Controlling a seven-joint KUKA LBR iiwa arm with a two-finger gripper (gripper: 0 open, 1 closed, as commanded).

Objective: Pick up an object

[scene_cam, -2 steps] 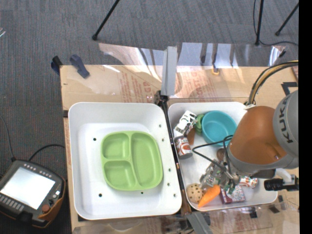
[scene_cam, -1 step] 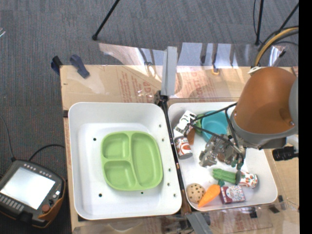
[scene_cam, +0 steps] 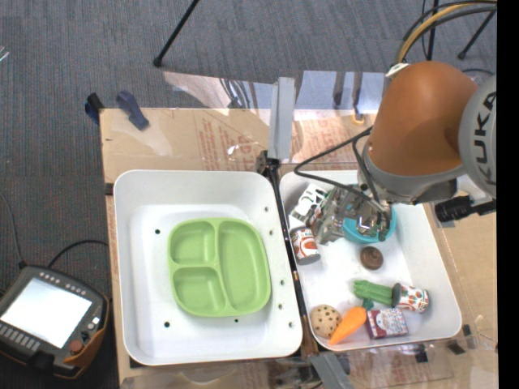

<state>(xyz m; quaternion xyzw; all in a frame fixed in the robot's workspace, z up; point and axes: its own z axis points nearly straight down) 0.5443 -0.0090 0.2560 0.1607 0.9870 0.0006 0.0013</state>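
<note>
Camera view shows the grey arm with its orange band (scene_cam: 422, 120) reaching over the right shallow white bin (scene_cam: 422, 254), its gripper (scene_cam: 357, 217) low over a teal round dish (scene_cam: 369, 229) near that bin's far side; whether the fingers are spread or closed cannot be told. Loose in the same bin lie a small red-and-white can (scene_cam: 305, 245), a brown round piece (scene_cam: 371, 257), a green toy cucumber (scene_cam: 373, 291), an orange toy carrot (scene_cam: 349, 324), a speckled cookie (scene_cam: 325, 320) and a small red box (scene_cam: 386, 322). Left of it, the other white bin (scene_cam: 138, 217) holds a light green divided plastic plate (scene_cam: 219, 266).

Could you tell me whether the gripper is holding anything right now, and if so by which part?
It cannot be told: the gripper sits low over the right bin, its tip obscured.
</note>
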